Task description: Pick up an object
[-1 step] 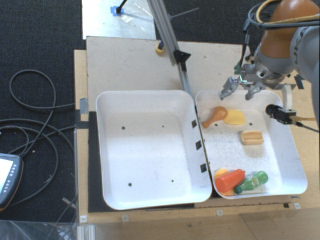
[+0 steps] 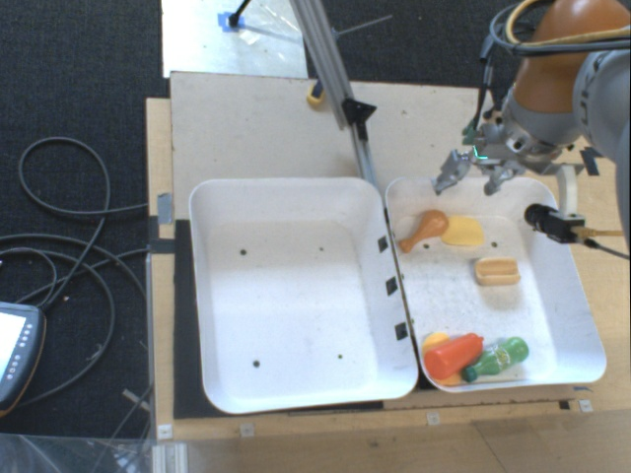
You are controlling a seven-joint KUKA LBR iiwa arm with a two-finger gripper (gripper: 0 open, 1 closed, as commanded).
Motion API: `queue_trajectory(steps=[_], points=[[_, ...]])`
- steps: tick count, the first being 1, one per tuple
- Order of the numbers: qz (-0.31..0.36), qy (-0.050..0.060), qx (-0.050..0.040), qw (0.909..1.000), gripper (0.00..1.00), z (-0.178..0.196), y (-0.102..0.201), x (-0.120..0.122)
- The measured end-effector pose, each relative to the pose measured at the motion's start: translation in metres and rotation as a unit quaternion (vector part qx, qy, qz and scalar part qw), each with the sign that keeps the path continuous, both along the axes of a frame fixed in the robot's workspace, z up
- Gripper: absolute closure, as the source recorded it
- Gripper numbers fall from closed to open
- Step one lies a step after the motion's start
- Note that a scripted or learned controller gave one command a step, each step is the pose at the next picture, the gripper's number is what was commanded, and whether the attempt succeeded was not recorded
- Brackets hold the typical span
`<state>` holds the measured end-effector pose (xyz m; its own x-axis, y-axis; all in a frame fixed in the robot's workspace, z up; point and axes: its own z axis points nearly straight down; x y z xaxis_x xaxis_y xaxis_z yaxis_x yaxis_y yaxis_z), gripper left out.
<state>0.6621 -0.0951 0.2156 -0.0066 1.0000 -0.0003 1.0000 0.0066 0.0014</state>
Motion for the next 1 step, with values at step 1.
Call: queue_trajectory(steps=[1], points=[[-0.002,0.001,-0.0001,1.0,0.0,-0.0421,-0.0029,0.0026]])
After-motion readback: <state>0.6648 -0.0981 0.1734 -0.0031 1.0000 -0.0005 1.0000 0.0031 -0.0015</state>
